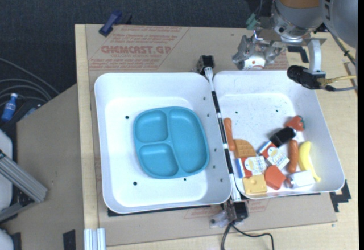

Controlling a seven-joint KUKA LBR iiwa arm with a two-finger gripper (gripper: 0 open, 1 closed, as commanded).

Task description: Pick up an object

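My gripper [257, 56] hangs high over the far rim of the right bin [267, 86], below the orange-banded wrist. A small white and orange object [256, 62] shows between its fingers, lifted off the bin floor. Toy food lies heaped in the bin's near right corner: a banana [307, 160], a sausage [293, 155], a red tomato [295, 123], a black piece [281, 136], a red block [274, 176], a yellow cheese slab [255, 185] and a toast slice [243, 148]. A thin orange stick [228, 130] lies along the bin's left wall.
The left bin [114, 106] holds a blue divided plate [169, 142] at its middle. A black clamp [205, 63] sits where the two bins meet at the back. A blue item [110, 24] lies at the bench's far left corner.
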